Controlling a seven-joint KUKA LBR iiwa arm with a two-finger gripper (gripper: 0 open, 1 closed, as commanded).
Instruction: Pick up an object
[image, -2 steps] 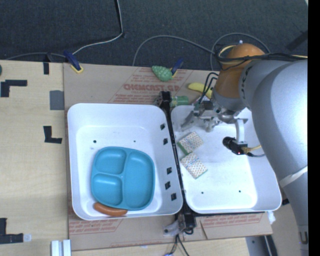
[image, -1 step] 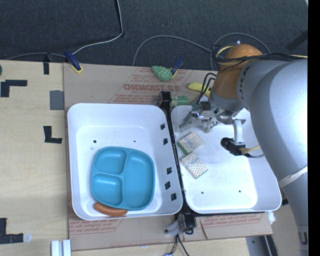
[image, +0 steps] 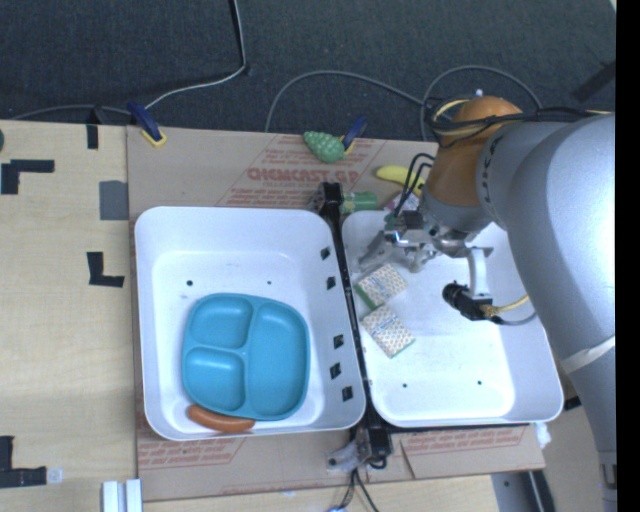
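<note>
Two-finger gripper lowered at far end of right white bin, above checkered flat packets; finger state indiscernible; nothing visibly lifted; pick outstanding.

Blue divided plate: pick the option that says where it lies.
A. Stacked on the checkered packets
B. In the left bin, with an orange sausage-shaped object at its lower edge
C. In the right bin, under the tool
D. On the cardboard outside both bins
B: the blue divided plate lies in the left bin, and the orange sausage-shaped object sits against its lower edge.
</note>
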